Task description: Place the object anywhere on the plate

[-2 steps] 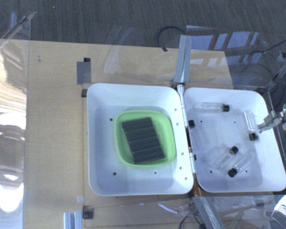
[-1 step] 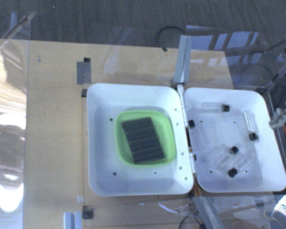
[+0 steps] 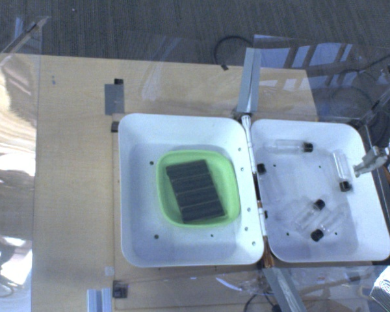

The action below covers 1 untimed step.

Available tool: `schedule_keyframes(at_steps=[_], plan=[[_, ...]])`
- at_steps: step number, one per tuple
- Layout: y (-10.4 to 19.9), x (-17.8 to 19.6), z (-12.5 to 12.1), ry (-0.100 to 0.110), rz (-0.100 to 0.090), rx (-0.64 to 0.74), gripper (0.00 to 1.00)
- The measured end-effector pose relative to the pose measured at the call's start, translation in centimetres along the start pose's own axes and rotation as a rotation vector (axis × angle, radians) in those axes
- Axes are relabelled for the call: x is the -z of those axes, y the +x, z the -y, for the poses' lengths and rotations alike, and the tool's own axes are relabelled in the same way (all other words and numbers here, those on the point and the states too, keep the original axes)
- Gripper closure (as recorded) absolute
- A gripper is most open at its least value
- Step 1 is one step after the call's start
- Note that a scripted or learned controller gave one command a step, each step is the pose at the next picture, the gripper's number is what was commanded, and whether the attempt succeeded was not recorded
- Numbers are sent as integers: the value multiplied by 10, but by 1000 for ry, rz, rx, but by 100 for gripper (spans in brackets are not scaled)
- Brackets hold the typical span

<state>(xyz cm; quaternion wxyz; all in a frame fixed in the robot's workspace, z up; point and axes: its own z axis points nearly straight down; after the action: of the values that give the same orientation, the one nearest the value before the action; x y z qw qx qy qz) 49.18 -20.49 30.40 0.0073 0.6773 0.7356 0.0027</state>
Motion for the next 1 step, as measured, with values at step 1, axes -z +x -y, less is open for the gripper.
schedule_keyframes(at_steps=[1], plan=[[0, 12, -3, -7, 4, 7, 100]])
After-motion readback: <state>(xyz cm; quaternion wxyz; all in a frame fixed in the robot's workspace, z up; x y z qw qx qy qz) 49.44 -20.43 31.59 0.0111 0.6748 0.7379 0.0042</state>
